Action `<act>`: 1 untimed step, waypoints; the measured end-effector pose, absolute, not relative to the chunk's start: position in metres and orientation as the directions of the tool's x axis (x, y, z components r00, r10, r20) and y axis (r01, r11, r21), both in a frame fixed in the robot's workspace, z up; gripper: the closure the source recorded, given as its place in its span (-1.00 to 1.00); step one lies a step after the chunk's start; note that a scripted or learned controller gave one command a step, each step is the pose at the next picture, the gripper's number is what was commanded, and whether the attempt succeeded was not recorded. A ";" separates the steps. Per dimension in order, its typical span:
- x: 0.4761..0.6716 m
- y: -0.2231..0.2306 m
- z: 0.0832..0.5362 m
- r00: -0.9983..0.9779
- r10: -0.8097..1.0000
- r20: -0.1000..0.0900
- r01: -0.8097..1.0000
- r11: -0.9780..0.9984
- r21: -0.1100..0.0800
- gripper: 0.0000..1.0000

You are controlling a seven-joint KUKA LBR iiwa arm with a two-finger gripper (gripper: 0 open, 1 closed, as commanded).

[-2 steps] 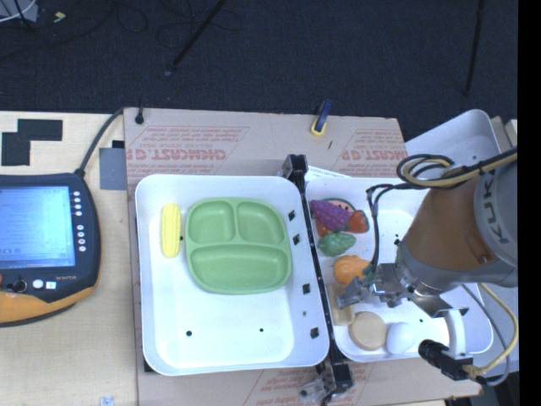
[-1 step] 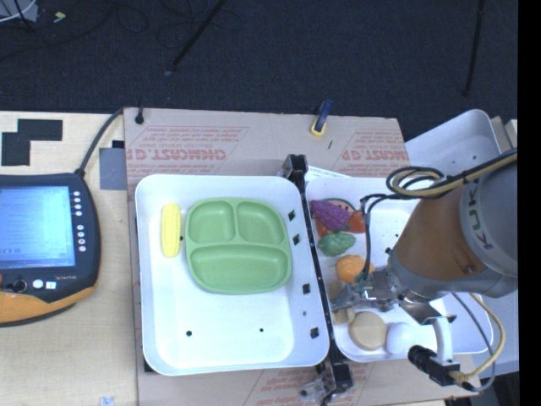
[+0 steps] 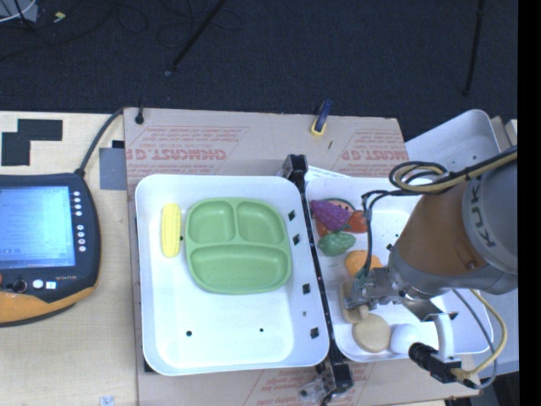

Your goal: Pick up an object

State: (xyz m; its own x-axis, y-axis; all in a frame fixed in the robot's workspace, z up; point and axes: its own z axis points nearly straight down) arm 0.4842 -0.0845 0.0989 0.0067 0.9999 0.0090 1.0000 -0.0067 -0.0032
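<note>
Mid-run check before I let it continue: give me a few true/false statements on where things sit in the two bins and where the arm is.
1. The green divided plate lies in the left bin. True.
2. The yellow object rests on top of the plate. False: it lies beside the plate, on its left.
3. The gripper is over the right bin. True.
4. The purple grapes sit in the left bin. False: they lie in the right bin, toward its far end.
5. The arm reaches in from the left. False: from the right.

Single fixed camera above bench [image 3: 84, 345], slanted down, both bins [image 3: 220, 345] visible.
</note>
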 end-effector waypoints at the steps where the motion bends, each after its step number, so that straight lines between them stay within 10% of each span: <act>1: 0.487 -0.087 0.156 0.000 1.000 0.001 1.000 0.000 -0.006 1.00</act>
